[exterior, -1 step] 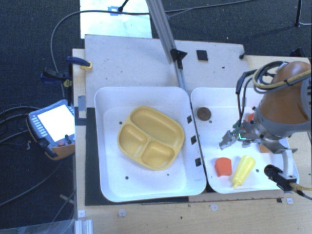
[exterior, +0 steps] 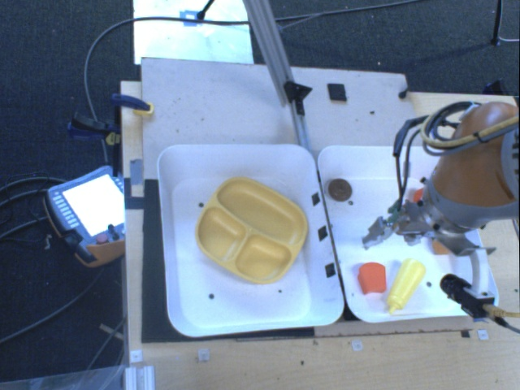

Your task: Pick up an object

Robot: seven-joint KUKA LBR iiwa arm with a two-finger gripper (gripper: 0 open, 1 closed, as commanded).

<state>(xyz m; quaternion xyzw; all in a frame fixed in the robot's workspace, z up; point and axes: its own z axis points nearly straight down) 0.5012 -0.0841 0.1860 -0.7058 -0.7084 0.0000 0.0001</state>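
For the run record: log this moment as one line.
arm: over right bin | gripper: above bin floor, nothing seen held | right bin: red cup, yellow bottle, brown disc | left bin: yellow tray

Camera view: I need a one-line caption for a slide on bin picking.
KUKA arm's claw hovers over the right bin above an orange block and yellow bottle; yellow divided plate in left bin.

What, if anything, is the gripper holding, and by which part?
Nothing is held. The gripper hangs above the right bin's floor, apart from the red block and yellow bottle.
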